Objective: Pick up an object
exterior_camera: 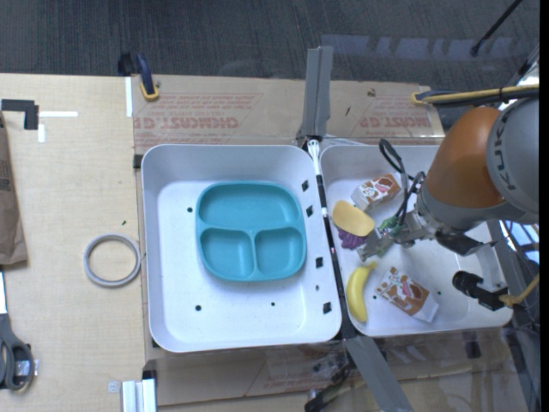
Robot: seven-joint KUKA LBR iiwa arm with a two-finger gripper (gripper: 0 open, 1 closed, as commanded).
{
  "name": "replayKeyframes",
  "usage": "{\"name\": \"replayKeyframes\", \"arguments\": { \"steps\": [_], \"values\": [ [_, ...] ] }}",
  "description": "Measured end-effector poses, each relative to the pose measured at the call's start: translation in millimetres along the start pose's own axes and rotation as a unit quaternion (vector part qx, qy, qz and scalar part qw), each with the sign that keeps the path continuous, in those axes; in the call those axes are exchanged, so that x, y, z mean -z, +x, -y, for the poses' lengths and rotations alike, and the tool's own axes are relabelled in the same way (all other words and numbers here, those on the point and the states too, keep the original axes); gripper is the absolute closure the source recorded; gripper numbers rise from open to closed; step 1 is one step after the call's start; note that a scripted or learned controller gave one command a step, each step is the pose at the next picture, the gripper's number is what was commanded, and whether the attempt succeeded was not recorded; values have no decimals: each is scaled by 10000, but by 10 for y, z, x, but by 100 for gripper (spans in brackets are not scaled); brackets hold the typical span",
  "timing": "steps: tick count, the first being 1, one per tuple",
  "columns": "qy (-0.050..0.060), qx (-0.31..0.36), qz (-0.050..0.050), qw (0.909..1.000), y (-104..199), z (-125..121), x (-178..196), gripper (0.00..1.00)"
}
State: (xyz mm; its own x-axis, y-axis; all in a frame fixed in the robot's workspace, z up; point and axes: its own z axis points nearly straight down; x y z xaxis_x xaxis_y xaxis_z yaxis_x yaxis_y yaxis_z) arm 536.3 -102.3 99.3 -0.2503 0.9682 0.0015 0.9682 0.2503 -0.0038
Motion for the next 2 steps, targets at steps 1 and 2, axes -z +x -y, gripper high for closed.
{"name": "replayKeyframes", "arguments": {
  "steps": [1,2],
  "values": [
    [-15,-296,12,9996,-406,-403,-74,0],
    [-14,-291,11,9996,-408,-402,16,100]
  ]
}}
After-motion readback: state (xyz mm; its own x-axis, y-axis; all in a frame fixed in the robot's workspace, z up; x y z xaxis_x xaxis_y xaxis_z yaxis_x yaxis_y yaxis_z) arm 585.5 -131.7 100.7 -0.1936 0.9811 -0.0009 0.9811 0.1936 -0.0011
